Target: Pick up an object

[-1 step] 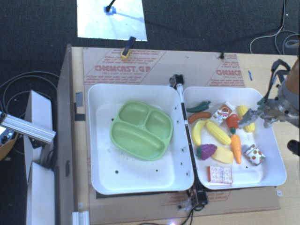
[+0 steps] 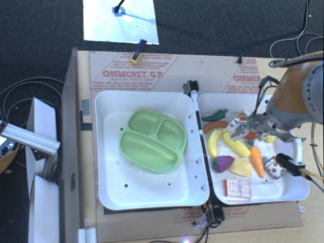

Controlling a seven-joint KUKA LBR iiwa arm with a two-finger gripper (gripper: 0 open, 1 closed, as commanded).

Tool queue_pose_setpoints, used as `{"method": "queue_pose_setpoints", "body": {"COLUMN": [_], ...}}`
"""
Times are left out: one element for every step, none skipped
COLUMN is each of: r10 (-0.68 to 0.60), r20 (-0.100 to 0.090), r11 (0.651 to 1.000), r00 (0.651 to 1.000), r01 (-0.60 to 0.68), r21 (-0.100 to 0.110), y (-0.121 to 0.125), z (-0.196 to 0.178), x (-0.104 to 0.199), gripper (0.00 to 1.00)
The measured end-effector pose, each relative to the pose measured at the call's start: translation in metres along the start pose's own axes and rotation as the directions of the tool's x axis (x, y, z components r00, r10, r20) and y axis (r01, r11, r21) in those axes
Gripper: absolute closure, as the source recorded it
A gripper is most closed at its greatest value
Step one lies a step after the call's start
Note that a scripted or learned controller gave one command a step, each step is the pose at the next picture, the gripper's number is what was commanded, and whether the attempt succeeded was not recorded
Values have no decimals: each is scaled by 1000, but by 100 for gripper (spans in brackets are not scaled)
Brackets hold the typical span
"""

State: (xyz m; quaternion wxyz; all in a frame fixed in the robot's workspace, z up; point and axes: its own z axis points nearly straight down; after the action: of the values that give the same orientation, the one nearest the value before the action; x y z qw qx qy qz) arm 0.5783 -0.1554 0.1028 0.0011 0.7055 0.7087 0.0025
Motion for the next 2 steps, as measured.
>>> {"method": "queue_pose_setpoints", "body": {"r10": [1,2], "r20": [5,5], "r11": [1000,1000], "r00": [1000,1000], "r01": [-1,-2], "r21": [-9,-8], "y": [2,1], "z": [-18,-18], "x": [-3,-3], "gripper": [100,0]}}
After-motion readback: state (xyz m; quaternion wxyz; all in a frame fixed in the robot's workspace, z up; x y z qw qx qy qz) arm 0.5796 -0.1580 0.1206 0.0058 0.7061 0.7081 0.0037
